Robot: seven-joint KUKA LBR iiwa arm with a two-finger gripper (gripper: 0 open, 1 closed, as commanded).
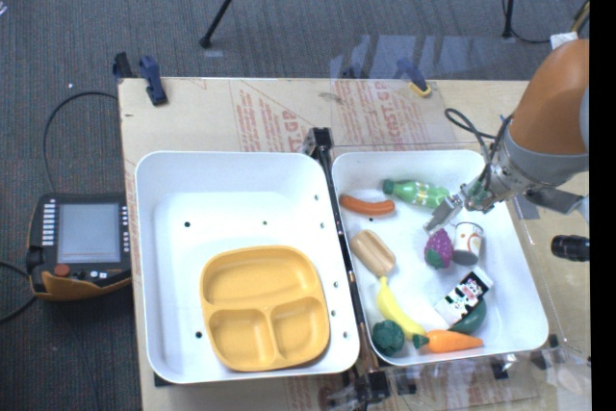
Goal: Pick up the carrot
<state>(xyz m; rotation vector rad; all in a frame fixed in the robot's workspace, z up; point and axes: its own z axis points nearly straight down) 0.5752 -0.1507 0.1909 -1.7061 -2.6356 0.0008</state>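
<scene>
Two shallow white bins sit side by side on a pale bench (pixel 231 111) printed with faded red lettering; blue clamps grip its far edge at about 11 o'clock. The left bin (pixel 164 197) holds a yellow divided tray (pixel 265 308) toward its near side. The right bin (pixel 515 289) is crowded with toy food. The carrot (pixel 452 341) lies at roughly 6 o'clock in that bin, close to the front wall, its green top just beside a dark broccoli piece (pixel 389 336) and a yellow banana (pixel 395 305). A black-and-white carton (pixel 462 295) lies just behind the carrot. Further back are a purple grape bunch (pixel 439 248), a small can (pixel 468 243), a bread roll (pixel 372 253), a sausage (pixel 367 204) and a green bottle (pixel 416 192).

The arm enters from 3 o'clock, its orange band high at the right. The end effector (pixel 460 203) hangs over the back half of the right bin, above the bottle's end and the grapes, well apart from the carrot. Whether its fingers are spread or closed I cannot tell, and nothing is seen held in it.

Around the bench is dark grey carpet. A handheld control pendant (pixel 82 241) with a screen lies on the floor at 9 o'clock, its cable looping away. Black tripod legs stand at 12 o'clock.
</scene>
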